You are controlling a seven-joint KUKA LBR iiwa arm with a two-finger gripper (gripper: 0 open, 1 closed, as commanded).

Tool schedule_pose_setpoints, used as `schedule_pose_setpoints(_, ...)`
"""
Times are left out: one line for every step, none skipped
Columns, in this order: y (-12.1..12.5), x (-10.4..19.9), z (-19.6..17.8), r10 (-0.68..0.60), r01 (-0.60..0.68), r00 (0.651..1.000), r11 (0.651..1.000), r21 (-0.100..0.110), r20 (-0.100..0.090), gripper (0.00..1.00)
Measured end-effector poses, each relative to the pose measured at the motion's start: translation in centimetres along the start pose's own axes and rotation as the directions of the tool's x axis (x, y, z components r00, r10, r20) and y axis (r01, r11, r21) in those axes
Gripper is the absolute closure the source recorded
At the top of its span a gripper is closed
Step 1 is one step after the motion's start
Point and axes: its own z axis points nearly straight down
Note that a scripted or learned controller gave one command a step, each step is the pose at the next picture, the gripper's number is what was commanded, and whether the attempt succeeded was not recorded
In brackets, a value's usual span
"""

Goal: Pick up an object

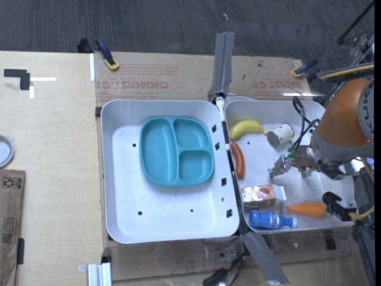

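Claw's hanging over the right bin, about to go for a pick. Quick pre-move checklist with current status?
1. Claw over the right bin: ok.
2. Claw holding nothing: ok, nothing shows between its fingers.
3. Finger opening: cannot tell.
4. Nearest target, snack box, unobstructed from above: ok.
5. Room around the box: not ok; blue bottle and sausage lie close.
6. Carrot clear of the arm: cannot tell, it lies beside the wrist.
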Motion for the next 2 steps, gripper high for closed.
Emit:
schedule_pose_setpoints(8.3, -0.5, 0.0, -0.149, 0.149, 0.989, 0.989, -0.001, 0.001, 0.0)
schedule_pose_setpoints(9.9, -1.1, -0.1, -0.3, 0.3, 0.954, 0.954, -0.003, 0.003, 0.0)
